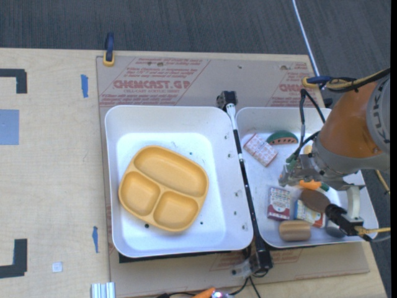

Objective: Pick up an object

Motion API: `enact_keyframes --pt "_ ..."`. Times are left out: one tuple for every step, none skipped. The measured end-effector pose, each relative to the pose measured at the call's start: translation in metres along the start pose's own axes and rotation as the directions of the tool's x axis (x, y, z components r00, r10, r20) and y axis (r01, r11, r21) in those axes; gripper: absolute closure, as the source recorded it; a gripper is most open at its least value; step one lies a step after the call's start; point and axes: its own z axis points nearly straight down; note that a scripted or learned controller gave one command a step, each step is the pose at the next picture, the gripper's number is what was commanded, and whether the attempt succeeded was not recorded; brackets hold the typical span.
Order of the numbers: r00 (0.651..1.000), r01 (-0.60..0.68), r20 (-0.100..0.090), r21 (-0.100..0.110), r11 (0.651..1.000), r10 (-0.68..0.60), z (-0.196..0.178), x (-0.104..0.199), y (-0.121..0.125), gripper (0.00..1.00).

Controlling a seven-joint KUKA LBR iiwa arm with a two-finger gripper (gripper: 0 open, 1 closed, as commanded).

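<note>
Watermelon slice: red, green rind (right bin).

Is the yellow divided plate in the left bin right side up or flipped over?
Right side up. The yellow divided plate lies flat in the left bin, its three compartments facing up with raised ridges between them.

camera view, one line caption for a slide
Arm's gripper low over the cluttered right bin; a yellow tray sits in the left bin.
</note>
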Motion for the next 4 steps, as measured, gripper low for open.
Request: enact_keyframes --pt "1.0 0.0 0.0 0.0 1.0 0.0 0.0 0.0 0.0 0.0" --pt "1.0 0.001 0.001 -0.004 1.0 -0.001 -0.01 0.0 0.002 1.0" --pt "1.0 0.0 0.001 -0.004 1.0 0.0 -0.01 0.0 0.002 0.0" --pt "1.0 -0.002 0.001 0.028 1.0 0.002 0.035 -0.008 -0.028 0.0"
